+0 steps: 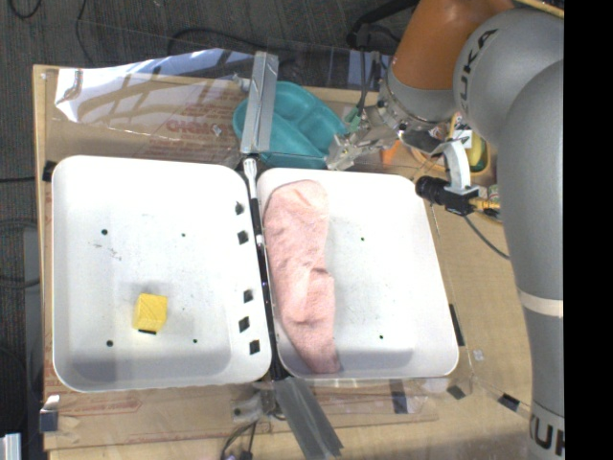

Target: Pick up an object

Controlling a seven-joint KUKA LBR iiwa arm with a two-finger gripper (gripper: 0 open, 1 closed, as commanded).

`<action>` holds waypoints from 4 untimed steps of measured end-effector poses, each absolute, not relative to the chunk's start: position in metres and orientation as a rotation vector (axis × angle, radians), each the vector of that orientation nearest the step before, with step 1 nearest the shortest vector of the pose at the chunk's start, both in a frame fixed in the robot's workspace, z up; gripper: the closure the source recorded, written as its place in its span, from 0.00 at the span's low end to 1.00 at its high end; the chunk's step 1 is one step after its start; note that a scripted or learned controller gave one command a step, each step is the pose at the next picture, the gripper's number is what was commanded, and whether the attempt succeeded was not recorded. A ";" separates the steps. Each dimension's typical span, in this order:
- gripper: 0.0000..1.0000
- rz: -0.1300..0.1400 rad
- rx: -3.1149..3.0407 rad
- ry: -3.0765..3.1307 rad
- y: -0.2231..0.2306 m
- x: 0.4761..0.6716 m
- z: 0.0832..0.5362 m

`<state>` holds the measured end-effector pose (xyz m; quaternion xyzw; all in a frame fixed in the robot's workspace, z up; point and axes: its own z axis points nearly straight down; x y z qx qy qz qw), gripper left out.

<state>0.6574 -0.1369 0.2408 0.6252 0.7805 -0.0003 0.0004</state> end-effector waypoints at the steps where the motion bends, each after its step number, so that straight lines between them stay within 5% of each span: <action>1: 1.00 -0.002 1.691 2.652 -0.158 0.585 0.122; 2: 1.00 -0.001 1.743 2.613 -0.144 0.657 0.210; 3: 1.00 -0.002 1.189 2.909 -0.130 0.651 0.228; 4: 1.00 0.000 0.997 2.976 -0.168 0.652 0.094</action>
